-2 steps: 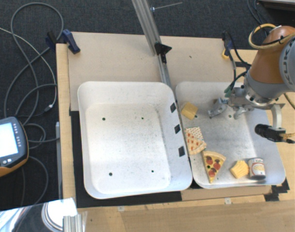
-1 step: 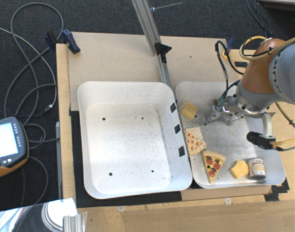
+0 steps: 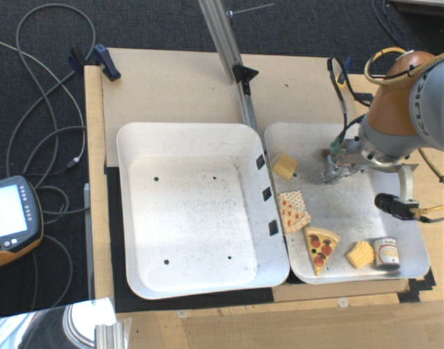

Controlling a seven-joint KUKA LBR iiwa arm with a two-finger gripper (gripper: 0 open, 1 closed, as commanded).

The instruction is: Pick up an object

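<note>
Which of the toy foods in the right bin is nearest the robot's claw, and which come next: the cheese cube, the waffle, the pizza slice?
Measured from the gripper in the camera view:
1. Cheese cube, just to its left near the bin's left wall.
2. Waffle piece, lower and to the left.
3. Pizza slice, farthest, by the bin's near edge.

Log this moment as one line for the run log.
gripper: over right bin, nothing seen held | nearest: cheese cube | also: pizza slice, can

wooden bench (image 3: 171, 78), two white bins (image 3: 185, 140) side by side
</note>
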